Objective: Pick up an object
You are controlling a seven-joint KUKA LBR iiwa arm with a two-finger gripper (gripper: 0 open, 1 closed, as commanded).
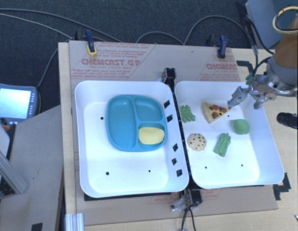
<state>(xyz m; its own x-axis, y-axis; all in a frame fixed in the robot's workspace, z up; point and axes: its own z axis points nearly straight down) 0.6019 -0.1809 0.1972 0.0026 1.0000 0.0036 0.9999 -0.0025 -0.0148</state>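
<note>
The gripper [246,97] is seen over the upper part of the right bin [264,174], with its fingers spread wide apart and nothing held between them. One finger [235,99] is seen just beside the crust end of the pizza slice [214,112]; contact cannot be judged. The other finger [259,101] hangs apart from every item.

"CHEMCAST GP" is read in red print on the brown sheet [139,61] covering the surface, once behind each bin.

The pizza slice lies with its long axis slanted, tip toward the lower left. A green ball [241,126], a green oblong piece [222,144] lying nearly upright in view, a cookie [196,141] and a small green cluster [187,113] are also noted in the right bin. In the left bin [91,167] a blue divided tray [124,124] is recorded, with a yellow item [151,135] in its lower right compartment.
</note>
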